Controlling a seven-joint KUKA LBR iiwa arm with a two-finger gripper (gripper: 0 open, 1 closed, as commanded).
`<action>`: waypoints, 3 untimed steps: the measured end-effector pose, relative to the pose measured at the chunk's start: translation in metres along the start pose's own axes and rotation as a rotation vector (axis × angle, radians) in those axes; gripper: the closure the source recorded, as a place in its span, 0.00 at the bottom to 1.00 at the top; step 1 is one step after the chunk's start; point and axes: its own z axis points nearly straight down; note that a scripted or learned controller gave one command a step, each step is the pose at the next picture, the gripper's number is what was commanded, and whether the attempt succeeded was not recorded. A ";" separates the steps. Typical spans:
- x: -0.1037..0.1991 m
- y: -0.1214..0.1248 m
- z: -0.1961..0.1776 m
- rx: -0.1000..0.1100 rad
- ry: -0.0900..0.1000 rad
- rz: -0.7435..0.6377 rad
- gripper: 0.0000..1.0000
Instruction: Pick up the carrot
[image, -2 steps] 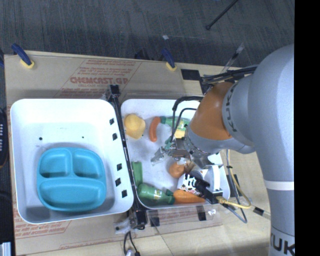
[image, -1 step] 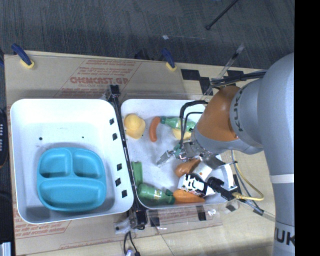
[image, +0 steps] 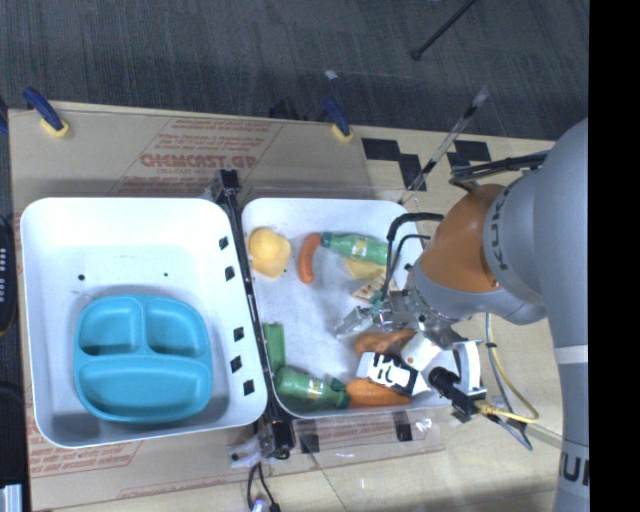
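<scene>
Two white bins sit side by side on the counter. The left bin holds one blue tray. The right bin holds one yellow lemon, two green bottles, and two orange pieces. One carrot lies near the front wall, just beside a bottle. A smaller orange piece lies beside the lemon. The tool is low, just above the carrot. I cannot tell how it stands.
</scene>
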 end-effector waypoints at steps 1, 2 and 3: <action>0.000 0.001 -0.010 0.004 0.001 -0.010 1.00; 0.041 -0.020 0.003 0.000 -0.006 0.039 1.00; 0.041 -0.020 0.003 0.000 -0.007 0.039 0.00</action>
